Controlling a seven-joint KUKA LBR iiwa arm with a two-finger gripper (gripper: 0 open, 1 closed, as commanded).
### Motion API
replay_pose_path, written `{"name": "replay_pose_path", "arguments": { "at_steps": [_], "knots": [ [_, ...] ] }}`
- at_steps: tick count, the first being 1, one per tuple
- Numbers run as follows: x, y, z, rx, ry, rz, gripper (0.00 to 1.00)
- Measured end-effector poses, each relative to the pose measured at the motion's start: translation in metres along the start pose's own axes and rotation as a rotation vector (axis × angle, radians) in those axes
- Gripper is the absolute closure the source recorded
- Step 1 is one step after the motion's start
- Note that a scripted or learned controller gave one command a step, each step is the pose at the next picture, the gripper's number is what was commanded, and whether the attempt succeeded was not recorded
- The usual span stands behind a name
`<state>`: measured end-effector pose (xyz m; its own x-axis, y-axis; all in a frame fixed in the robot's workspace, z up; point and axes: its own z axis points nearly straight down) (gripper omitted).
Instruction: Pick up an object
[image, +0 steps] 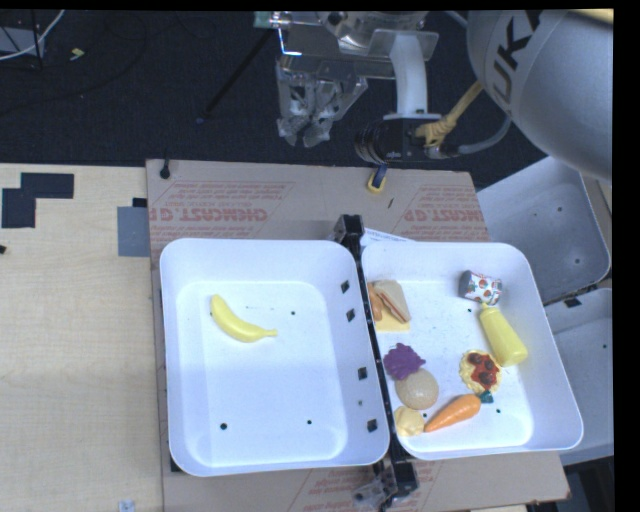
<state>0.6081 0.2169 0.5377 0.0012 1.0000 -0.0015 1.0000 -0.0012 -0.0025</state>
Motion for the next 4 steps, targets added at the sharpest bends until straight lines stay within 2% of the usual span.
{"name": "replay_pose_path", "arguments": {
  "at_steps": [2, 4],
  "knots": [
    [-0.060, 0.018, 0.001, 0.002, 0.000, 0.002, 1.00],
    [-0.143, 0.036, 0.001, 0.000, -0.001, 0.003, 1.00]
  ]
}}
